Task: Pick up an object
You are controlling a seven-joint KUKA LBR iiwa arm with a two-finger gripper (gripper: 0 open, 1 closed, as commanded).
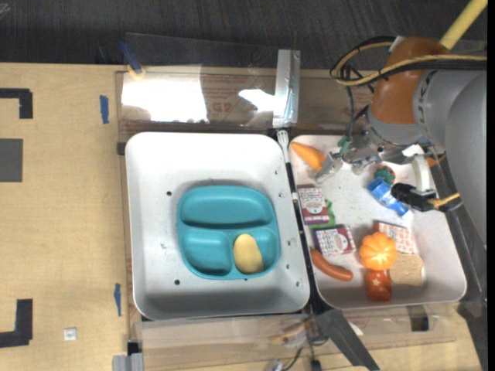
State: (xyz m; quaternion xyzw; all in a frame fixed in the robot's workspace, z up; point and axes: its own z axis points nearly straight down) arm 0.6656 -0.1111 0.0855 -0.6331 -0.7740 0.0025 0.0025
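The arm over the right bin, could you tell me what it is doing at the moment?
The gripper is low in the far part of the right bin, beside the carrot, and holds nothing visible. The other toy foods lie nearer the bin's front. In the left bin, a potato sits in the teal tray.

The wooden bench carries two shallow white bins side by side. The left bin touches the right bin along its right wall. Black tape marks lie on the bench well to the left of the left bin, and blue tape strips sit just beside its upper left corner.
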